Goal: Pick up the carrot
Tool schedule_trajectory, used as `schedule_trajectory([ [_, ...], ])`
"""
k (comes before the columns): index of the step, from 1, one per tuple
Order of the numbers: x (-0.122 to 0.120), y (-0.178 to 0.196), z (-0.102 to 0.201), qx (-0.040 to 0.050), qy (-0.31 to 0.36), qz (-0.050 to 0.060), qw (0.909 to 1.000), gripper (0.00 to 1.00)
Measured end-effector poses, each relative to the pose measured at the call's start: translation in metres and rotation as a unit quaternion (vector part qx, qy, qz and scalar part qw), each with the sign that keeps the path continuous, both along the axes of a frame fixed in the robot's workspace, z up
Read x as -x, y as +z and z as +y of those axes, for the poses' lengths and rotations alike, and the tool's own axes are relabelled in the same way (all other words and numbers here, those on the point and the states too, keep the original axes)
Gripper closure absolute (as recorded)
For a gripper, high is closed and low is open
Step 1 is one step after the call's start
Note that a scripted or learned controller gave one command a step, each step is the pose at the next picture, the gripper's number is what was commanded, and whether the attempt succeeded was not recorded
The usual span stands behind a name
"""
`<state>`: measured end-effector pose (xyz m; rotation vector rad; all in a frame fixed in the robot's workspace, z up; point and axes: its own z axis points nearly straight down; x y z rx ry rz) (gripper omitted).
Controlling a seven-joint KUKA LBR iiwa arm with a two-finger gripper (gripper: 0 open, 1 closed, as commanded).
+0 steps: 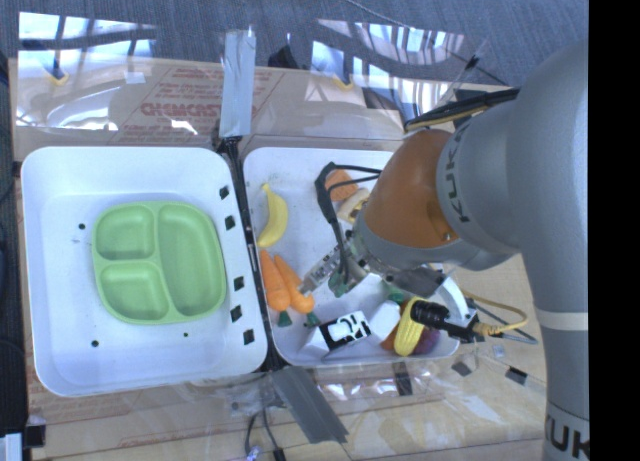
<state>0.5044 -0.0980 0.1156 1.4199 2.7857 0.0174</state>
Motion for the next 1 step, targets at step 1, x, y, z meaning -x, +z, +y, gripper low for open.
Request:
schedule_trajectory([
  [1,0.0236,0.0766,0.065,-0.0005,-0.144,0.009,0.9896,1.0],
])
